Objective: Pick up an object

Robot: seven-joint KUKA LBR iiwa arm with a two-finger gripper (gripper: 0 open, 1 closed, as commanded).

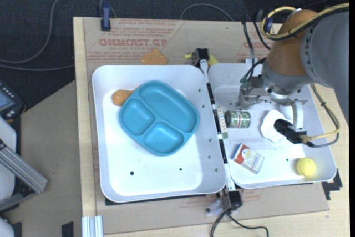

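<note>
Nearest the camera, along the front of the right bin (324,175), a yellow ball (305,166) sits in the front right corner and a small red-and-white carton (248,157) lies tilted toward the divider (217,125). Behind them a white object (272,126) rests mid-bin, with a black fitting on a yellow cable (327,133) touching its right side. Level with it, against the divider, a small green can (238,119) lies on its side.

The gripper (248,92) hangs just behind the can, under the grey and orange wrist. Whether its fingers are spread or closed cannot be told from this slant, and nothing is visibly held between them.

The can looks like the likeliest target: it lies just in front of the gripper and a little toward the divider, apart from it. The risks seem plain. A can on its side may roll when one finger touches first, and it sits so close to the bin wall that a finger could land on the rim or divider instead. A descent straight down from here would probably miss behind it. The trailing cable could also drag the white object.

Farther left, the left bin (105,136) holds a blue divided plate (159,117) with an orange item (118,97) tucked at its back left edge.
</note>
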